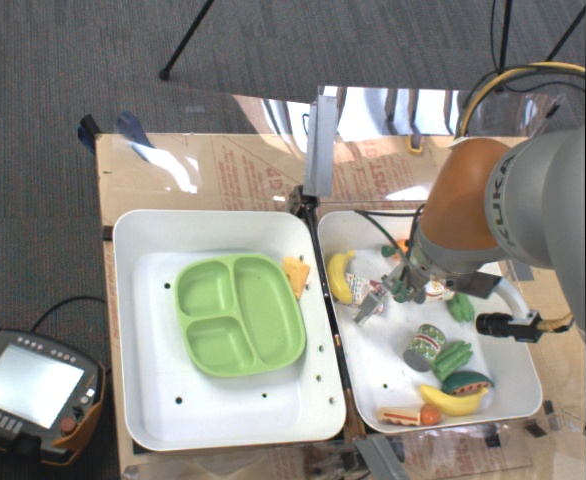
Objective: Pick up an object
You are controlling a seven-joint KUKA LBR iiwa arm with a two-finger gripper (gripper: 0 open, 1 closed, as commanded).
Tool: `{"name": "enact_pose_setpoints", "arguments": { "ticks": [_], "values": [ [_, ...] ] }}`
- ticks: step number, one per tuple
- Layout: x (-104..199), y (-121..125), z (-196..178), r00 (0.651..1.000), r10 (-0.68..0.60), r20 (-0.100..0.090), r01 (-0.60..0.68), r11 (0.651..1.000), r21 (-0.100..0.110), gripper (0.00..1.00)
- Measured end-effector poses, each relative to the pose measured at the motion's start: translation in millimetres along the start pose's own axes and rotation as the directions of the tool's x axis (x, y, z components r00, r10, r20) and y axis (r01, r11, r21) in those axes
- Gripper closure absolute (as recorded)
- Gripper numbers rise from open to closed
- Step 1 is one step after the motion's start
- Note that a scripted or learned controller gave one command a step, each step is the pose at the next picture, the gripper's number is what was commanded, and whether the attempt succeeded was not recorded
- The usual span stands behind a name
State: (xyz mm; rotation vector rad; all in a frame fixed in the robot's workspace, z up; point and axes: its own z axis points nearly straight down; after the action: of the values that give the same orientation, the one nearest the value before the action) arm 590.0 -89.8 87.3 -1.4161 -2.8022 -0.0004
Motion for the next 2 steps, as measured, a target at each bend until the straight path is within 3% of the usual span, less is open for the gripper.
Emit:
{"name": "enact_pose_setpoints", "arguments": {
  "ticks": [1, 2],
  "values": [
    [-33, 44, -1, 0.995, -0.098, 0.002, 0.098, 0.995, -0.001, 0.00],
    [-8, 18, 0, 0.994, 0.107, -0.001, -0.107, 0.994, 0.001, 0.00]
  ]
}}
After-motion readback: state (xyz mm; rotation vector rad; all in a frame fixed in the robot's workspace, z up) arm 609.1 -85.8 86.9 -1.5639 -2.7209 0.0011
